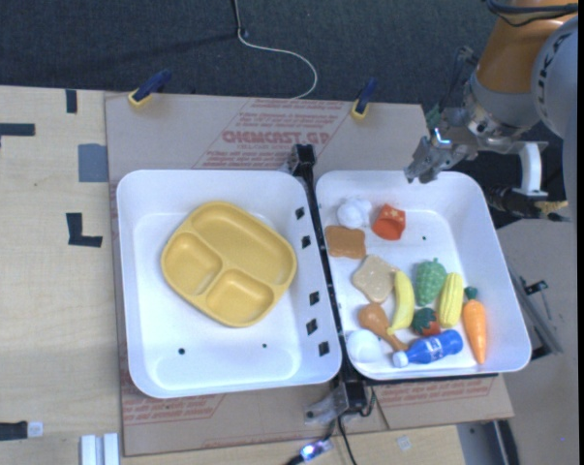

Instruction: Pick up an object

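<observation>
over right bin's (485, 206) far rim we see gripper (422, 168) (can't tell if open/shut), toys (408, 294) below untouched.

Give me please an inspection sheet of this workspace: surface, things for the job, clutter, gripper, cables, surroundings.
Surface: two white bins, left bin and right bin, on a cardboard sheet over a wooden bench.
Job's things: toy foods in the right bin, among them a banana, carrot, corn cob, blue bottle, bread slice and red piece.
Clutter: yellow divided plate in the left bin.
Gripper: gripper above the right bin's far rim, holding nothing; finger state unclear.
Cables: white cable on the dark floor beyond the bench.
Surroundings: two clamps, and, on the cardboard's far edge.
</observation>
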Tool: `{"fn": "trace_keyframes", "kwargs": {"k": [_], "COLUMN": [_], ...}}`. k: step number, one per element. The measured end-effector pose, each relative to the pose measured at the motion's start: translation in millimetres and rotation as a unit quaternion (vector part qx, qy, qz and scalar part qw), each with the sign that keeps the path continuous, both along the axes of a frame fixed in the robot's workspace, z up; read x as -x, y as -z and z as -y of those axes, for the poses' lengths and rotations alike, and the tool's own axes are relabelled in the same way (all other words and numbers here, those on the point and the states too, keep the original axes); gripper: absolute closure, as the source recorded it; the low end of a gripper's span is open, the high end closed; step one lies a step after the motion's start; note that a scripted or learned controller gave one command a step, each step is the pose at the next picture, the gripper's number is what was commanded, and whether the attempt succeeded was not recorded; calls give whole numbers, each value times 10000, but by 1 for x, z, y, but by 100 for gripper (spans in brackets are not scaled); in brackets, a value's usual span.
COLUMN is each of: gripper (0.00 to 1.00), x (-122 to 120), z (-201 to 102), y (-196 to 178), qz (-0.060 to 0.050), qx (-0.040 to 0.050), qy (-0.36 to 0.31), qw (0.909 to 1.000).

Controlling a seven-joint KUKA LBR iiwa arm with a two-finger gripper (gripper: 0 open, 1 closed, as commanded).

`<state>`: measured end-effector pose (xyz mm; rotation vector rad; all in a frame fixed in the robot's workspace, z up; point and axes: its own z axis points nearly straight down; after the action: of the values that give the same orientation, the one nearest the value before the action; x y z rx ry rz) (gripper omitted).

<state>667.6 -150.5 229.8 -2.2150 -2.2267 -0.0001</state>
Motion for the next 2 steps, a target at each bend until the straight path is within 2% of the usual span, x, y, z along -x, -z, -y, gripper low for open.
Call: {"fn": "trace_keyframes", "kwargs": {"k": [1, 2], "gripper": [100, 100], "x": [11, 24], "z": [-53, -72], "y": [14, 15], "qz": [-15, -12], "qx": [-5, 2], "qy": [-3, 12], "qw": [10000, 10000]}}
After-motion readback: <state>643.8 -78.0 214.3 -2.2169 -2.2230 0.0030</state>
